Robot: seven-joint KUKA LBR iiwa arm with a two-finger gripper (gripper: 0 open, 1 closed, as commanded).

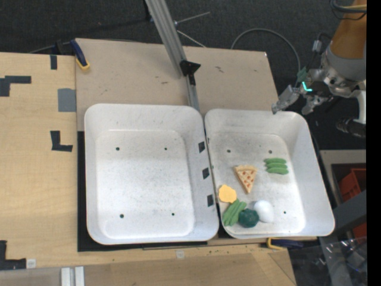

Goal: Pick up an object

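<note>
A wooden bench on a dark floor carries two shallow white bins side by side. The left bin shows bare, speckled white plastic. The right bin holds a cluster of small toy foods toward its near side: a pizza slice near the middle, a green pea pod just to its right, a yellow piece near the bin's left wall, a green bean just below that, a dark green lump touching a white ball. A grey metal pole slants down from the top to the gap between the bins. The arm stands at the upper right, outside the bins. Its gripper hangs above the far right corner of the right bin, fingers spread apart and with nothing between them, well apart from the food.
</note>
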